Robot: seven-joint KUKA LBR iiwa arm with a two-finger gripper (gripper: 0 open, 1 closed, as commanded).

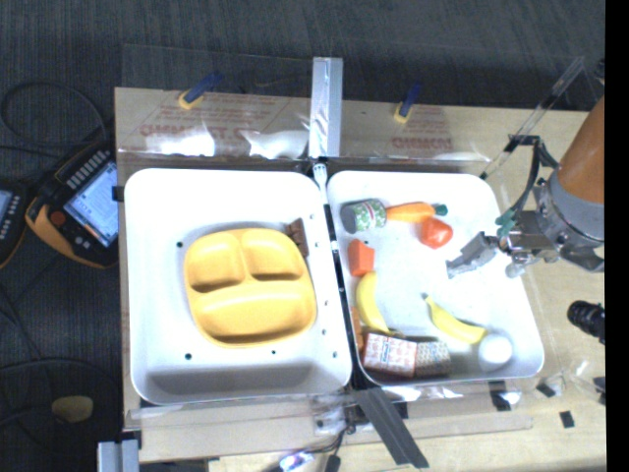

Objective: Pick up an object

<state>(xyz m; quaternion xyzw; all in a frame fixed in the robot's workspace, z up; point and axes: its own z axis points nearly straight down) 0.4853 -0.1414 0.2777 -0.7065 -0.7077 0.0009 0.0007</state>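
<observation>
Gripper positioned over the right bin

Nothing is seen between its fingers, though their spread cannot be told; a tomato lies nearby.

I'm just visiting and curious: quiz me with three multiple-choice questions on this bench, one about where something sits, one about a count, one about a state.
1. Where is the yellow tray?
A. in the left bin
B. in the right bin
C. on the floor

2. How many bananas lie in the right bin?
A. none
B. two
C. five

3. What is the gripper doing?
A. lifting the tray
B. hanging over the right bin with nothing between its fingers
C. resting in the left bin

Answers:
1 A, the tray fills the left bin.
2 B, one banana lies near the divider and another banana nearer the front right corner.
3 B, it sits above the right bin's right side, holding nothing.
</observation>
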